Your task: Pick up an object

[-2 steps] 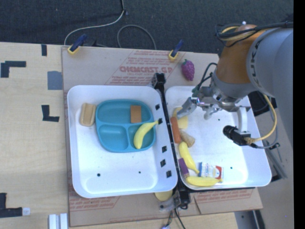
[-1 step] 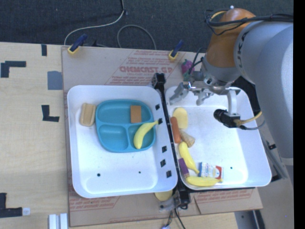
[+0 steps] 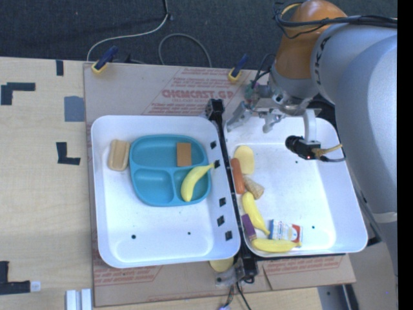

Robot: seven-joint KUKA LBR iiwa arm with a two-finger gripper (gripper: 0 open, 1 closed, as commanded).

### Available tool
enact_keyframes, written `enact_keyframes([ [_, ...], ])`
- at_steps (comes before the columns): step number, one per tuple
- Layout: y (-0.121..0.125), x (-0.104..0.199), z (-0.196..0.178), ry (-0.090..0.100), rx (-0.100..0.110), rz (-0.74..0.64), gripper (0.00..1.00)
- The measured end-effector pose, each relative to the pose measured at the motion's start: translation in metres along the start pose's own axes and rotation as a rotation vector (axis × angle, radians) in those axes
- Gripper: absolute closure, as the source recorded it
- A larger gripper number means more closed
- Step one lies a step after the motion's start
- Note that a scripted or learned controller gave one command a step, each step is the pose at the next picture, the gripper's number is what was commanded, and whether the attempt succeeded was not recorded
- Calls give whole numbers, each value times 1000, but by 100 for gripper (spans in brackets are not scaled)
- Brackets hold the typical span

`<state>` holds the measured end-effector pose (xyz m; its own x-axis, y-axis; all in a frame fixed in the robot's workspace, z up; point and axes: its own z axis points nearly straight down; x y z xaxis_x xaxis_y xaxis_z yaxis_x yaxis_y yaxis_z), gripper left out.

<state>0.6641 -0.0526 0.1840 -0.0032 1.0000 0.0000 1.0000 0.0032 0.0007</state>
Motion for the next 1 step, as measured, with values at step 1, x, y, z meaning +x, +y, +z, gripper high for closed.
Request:
enact_keyframes([
  [1, -87, -11, 0, 0, 8, 5, 0],
])
